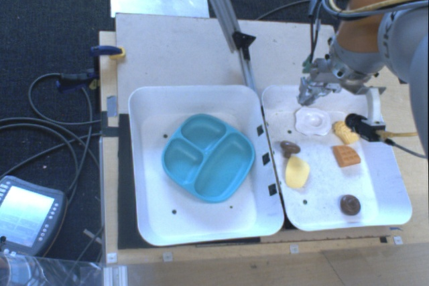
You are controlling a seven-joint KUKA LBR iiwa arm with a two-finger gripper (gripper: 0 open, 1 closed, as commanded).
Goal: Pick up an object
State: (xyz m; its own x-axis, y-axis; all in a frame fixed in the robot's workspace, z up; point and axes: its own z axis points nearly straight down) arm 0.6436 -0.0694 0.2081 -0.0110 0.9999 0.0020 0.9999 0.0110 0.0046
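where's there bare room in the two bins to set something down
Left bin: bare floor all around the blue divided plate, widest along the near wall and left side. Right bin: open patch between the yellow piece and the brown round piece. Crowded at its far end, around the gripper and white fried egg.

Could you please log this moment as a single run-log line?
phase: approach | gripper: above back of right bin, nothing seen held | nearest: white fried-egg toy | left bin: blue divided plate
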